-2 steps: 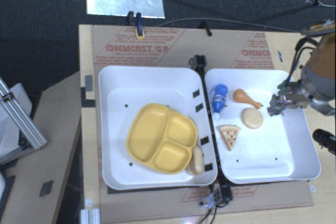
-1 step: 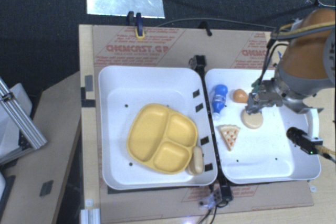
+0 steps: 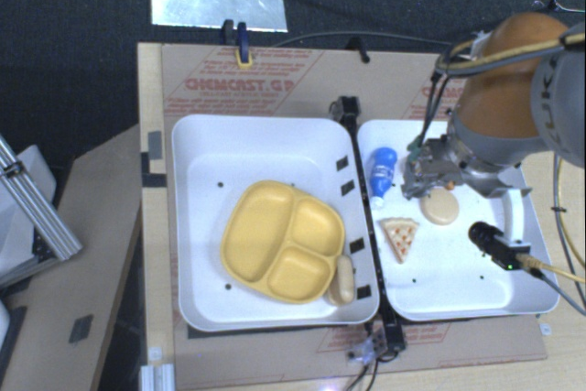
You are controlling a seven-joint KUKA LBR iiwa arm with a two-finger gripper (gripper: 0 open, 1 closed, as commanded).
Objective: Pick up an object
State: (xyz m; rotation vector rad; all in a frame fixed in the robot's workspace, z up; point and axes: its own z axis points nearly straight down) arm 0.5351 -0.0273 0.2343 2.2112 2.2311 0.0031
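The round tan cookie [image 3: 441, 208] lies flat in the right bin [image 3: 458, 293], toward its back half, and it's my best candidate for the pick. My gripper [image 3: 426, 179] sits right at its upper-left edge, touching or just above it; I can't say which from this slanted view. Whether the gripper is released or clenched I cannot tell, the tip is a dark cluster against the bin floor. So the cookie lies just down-right of the gripper in the picture. It's round, so no long axis to line up with.

Next out: a blue bottle [image 3: 381, 170] just left of the gripper, lying along the divider between the 2 bins, long axis running front to back. A pizza slice toy [image 3: 400, 237] lies near the cookie, toward the front and left, point facing the front.

The left bin [image 3: 206, 151] holds a yellow tray [image 3: 279, 238] with 3 compartments and a small tan piece [image 3: 343, 279] touching its front-right corner. Both are well apart from the gripper.

Both bins sit on the desk [image 3: 261, 78].
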